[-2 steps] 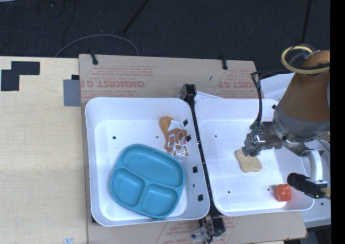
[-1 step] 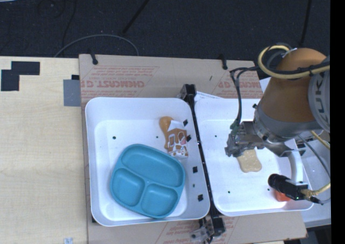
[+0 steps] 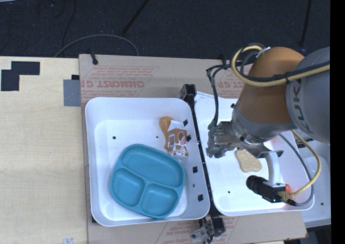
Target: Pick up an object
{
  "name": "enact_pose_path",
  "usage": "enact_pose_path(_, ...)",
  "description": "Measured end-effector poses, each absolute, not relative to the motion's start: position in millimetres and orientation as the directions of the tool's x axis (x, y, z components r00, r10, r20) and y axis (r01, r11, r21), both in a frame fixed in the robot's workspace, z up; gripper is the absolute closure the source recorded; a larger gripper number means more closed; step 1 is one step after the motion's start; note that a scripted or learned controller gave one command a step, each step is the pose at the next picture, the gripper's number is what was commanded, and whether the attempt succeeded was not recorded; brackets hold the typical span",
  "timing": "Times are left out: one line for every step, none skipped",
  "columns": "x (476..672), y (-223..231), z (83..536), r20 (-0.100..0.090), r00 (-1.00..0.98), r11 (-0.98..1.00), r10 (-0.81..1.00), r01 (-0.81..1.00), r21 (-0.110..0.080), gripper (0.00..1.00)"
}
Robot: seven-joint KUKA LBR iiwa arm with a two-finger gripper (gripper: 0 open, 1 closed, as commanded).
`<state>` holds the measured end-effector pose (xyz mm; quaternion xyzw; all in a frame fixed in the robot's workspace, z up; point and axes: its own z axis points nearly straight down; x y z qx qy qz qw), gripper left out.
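Camera view: end effector [image 3: 214,145] sits low at the left side of the right bin [image 3: 237,205]; whether apart or together cannot be told. A flat beige piece [image 3: 248,160] lies just beside it on the bin floor. Recommend centring squarely over that piece before closing, as it offers little height.

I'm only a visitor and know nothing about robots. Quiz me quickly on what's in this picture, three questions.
1. Multiple choice: where does the blue plate lie? A) in the left-hand bin of the view; B) in the other bin; C) on the bench outside both.
2. True or false: the gripper is over the right-hand bin, close to a flat beige object.
3. Count: how many compartments does the plate have?

Key: 1 A; 2 true; 3 three.
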<state>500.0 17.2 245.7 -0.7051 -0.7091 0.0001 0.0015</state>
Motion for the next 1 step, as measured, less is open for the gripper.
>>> enact_pose_path(492.8,79.5,243.5,0.002,-0.006,0.006,1.000,1.000,-0.004,1.00)
